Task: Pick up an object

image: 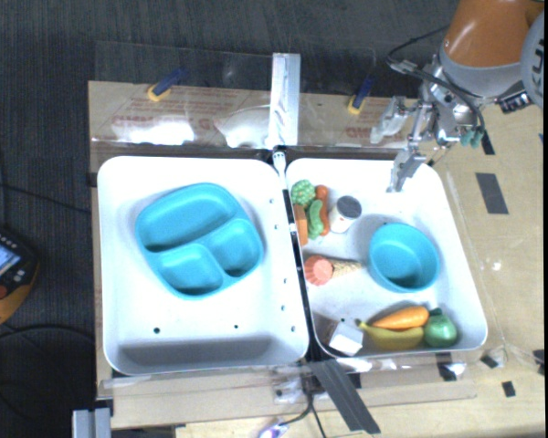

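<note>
Objects for picking lie in the right shallow white bin: a round blue plastic bowl near its right wall, a small white cup with a dark top toward the far edge, and a cluster of toy vegetables in green and orange against the left wall by the divider. A pink-topped ice-cream cone toy lies on its side in the middle, and a yellow banana, orange carrot and green pepper group sits pressed into the near right corner, beside a small white block. The left shallow white bin carries 1 blue 3-compartment plastic tray, set at a slant. The two-finger gripper hangs above the far right corner of the right bin, holding nothing; whether its fingers are apart cannot be told. Loosely scattered items probably offer free approach from above, whereas those crowded into corners leave little room for fingers.
</note>
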### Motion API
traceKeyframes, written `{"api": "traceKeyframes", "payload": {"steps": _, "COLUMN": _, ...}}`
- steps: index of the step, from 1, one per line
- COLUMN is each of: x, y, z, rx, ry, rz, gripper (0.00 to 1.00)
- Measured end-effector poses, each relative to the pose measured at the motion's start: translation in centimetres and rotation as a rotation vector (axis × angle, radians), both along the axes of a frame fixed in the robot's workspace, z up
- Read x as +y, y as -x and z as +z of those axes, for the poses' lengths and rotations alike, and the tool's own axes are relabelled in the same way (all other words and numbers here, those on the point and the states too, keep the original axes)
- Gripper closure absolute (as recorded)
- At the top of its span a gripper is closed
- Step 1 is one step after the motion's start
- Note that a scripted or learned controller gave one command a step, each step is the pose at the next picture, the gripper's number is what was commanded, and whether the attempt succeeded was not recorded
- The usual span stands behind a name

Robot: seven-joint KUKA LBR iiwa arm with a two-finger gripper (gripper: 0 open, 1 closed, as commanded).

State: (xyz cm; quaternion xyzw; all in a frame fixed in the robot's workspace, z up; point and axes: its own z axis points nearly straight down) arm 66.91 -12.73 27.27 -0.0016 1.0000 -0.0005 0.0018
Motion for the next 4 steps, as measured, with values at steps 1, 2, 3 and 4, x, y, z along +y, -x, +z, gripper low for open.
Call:
{"api": "traceKeyframes", "payload": {"steps": 1, "x": 0.5, "y": 3.1, "z": -13.4, "rx": 0.002, "ry": 0.001, "rz": 0.238, "gripper": 0.0}}
{"api": "traceKeyframes", "payload": {"steps": 2, "x": 2.8, "y": 2.0, "z": -18.2, "rx": -0.004, "ry": 0.004, "rz": 0.37, "gripper": 0.0}}
{"api": "traceKeyframes", "payload": {"steps": 3, "x": -0.9, "y": 10.7, "z": -18.2, "rx": -0.005, "ry": 0.004, "rz": 0.328, "gripper": 0.0}}
{"api": "traceKeyframes", "payload": {"steps": 4, "x": 2.0, "y": 11.5, "z": -18.0, "rx": -0.014, "ry": 0.014, "rz": 0.307, "gripper": 0.0}}
